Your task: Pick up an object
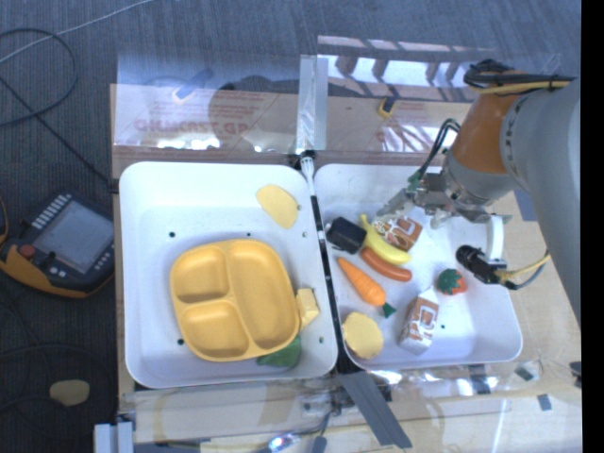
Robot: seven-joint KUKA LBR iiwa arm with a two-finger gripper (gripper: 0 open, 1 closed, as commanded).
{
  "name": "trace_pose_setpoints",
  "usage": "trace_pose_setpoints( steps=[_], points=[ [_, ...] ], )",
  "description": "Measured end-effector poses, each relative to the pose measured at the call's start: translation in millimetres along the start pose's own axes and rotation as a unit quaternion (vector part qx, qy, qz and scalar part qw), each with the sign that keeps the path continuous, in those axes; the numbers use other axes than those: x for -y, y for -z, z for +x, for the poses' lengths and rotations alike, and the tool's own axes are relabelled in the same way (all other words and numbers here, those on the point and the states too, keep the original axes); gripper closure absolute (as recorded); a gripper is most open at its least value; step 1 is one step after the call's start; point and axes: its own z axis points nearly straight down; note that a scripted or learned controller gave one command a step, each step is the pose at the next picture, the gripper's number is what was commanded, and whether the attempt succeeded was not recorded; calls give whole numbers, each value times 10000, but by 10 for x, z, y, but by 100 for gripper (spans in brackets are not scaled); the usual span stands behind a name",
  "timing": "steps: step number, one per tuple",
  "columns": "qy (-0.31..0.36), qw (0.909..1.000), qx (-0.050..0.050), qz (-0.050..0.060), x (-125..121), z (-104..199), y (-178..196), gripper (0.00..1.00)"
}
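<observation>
You've got the gripper (pixel 408 217) low in the right bin (pixel 500 343), upper-centre of that bin, right over a small carton (pixel 400 227) that sits against the banana (pixel 385 249). Can't tell if the fingers are open or shut, or whether anything's betw. them: the wrist hides them from this angle.

Likely target, imo, is that carton. It's crowded: banana touching it on the lower left, hot dog (pixel 385 265) just below, black item (pixel 345 235) to the left near the divider.

To do the grab well:
- Centre on the carton's body, not the banana edge, or you'll pinch both.
- Go straight down, close slow, lift vertical so neighbours don't drag.
- Check for the carton betw. the fingers before calling it a pick.

Easier alt. picks w/ more room: the other carton (pixel 421 321) lower centre, or the strawberry (pixel 451 281) at right. Carrot (pixel 362 282) lies diagonal, mid-bin.
</observation>
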Motion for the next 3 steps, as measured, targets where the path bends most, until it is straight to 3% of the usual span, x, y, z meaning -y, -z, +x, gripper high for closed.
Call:
trace_pose_setpoints(
  steps=[1,2,3],
  points=[
    [77,10000,-2,8,-55,49,-1,0],
    [775,9968,-93,192,163,143,36,0],
    [278,9994,-79,212,-203,231,-234,0]
  ],
)
